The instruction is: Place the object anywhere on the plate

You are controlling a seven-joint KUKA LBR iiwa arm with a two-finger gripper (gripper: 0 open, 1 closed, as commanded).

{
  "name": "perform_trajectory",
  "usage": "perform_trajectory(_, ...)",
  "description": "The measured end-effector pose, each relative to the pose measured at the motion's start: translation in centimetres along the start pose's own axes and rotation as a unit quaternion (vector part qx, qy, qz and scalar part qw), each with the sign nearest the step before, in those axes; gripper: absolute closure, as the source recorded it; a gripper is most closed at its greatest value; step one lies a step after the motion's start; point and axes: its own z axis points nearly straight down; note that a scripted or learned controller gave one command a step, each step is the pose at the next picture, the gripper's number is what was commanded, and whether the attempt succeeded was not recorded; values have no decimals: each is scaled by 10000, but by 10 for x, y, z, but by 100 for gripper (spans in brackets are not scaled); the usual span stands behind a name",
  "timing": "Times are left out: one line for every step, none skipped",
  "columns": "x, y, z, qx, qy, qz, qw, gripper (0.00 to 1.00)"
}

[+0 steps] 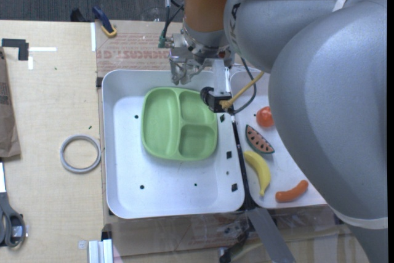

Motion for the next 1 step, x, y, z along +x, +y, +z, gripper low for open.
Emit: perform_trajectory(23, -63, 72, 13, -2, 16, 10000, 100)
